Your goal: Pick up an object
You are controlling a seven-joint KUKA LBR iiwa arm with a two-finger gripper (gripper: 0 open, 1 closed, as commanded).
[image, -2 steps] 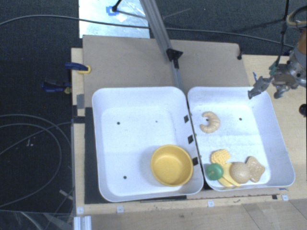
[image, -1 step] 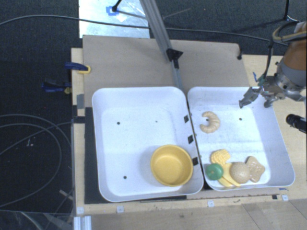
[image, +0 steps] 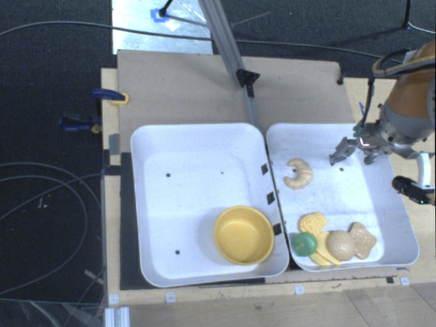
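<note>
- At the right edge of the frame, the gripper [image: 355, 150] hangs over the upper part of the right bin [image: 392, 203], its fingers spread apart and grasping nothing.
- Left of it, apart, a croissant [image: 299, 173] lies on the bin floor.
- Lower in that bin cluster a corn cob [image: 313, 222], a green ball [image: 304, 243], a banana [image: 325, 256], a tan bun [image: 340, 244] and a biscuit [image: 362, 240].
- Lower centre, a yellow bowl [image: 244, 234] sits upright in the left bin [image: 177, 176].
</note>
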